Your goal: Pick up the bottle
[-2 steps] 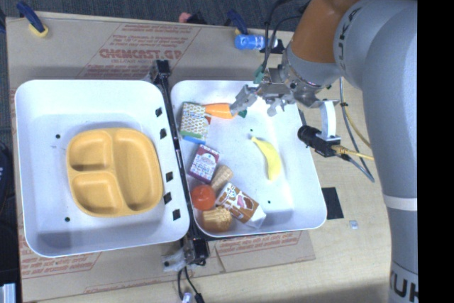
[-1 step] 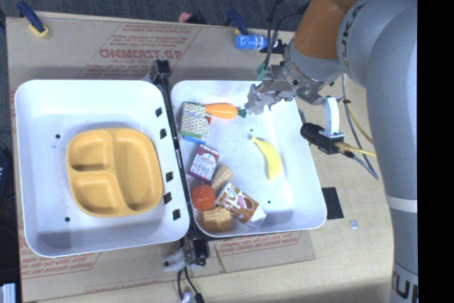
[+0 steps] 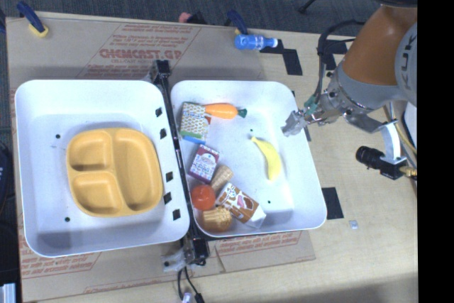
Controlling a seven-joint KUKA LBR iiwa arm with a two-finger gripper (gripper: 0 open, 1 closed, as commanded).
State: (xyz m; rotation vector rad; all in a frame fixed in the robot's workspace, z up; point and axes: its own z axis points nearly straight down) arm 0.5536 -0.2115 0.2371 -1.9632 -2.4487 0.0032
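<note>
The bottle (image 3: 252, 42) is small and blue with a pale neck. It lies on its side on the cardboard behind the right bin (image 3: 301, 152), outside both bins. My gripper (image 3: 294, 123) hangs at the right bin's right rim, level with the carrot, well in front of and to the right of the bottle. Nothing shows in the gripper.
The right bin holds a carrot (image 3: 222, 111), a banana (image 3: 268, 157), a green-patterned box (image 3: 194, 120), a purple carton (image 3: 203, 163), a tomato (image 3: 203, 196), a brown carton (image 3: 240, 204) and a bread-like piece (image 3: 216, 219). A yellow divided tray (image 3: 113, 170) lies in the left bin (image 3: 28, 152). Blue clamps (image 3: 237, 20) stand by the bottle.
</note>
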